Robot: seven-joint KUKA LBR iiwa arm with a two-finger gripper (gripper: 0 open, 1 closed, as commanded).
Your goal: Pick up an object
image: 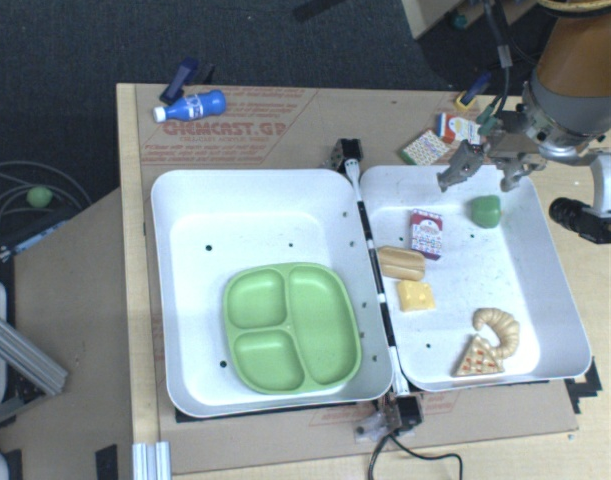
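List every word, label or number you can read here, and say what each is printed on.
"GIBMCAST.GR", roughly, in large red letters; the exact spelling is uncertain: on the brown board under the bins.
Smaller red lines under it: too blurred to read.
Red and white carton in the right bin: print too small to read.
Patterned card beyond that bin: illegible.

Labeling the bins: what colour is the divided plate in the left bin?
Light green, plain, with three compartments; the plate shows clearly in the camera view.
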